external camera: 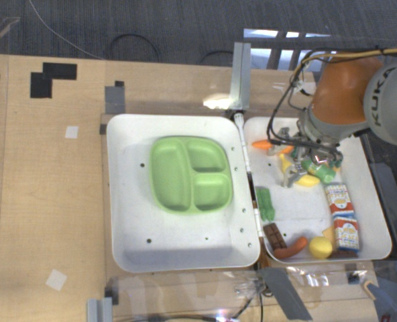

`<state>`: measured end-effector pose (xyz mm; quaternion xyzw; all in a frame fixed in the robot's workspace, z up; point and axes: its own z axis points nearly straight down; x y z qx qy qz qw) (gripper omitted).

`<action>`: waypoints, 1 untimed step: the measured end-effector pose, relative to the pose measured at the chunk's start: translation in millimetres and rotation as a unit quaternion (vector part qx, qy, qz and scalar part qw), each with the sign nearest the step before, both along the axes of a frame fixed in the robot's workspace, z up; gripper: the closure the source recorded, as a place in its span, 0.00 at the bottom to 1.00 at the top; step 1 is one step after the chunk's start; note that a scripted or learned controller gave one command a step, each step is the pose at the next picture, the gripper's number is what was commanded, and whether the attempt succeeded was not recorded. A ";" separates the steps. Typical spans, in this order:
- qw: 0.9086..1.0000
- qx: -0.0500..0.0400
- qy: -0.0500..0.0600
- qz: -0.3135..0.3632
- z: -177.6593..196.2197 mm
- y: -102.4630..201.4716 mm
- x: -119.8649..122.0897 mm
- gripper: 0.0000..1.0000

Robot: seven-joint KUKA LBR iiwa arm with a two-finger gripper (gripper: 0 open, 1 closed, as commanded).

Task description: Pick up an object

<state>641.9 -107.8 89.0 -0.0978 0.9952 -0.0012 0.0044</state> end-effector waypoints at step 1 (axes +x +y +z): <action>0.999 -0.003 0.023 -0.043 0.2 10.0 20.4 0.00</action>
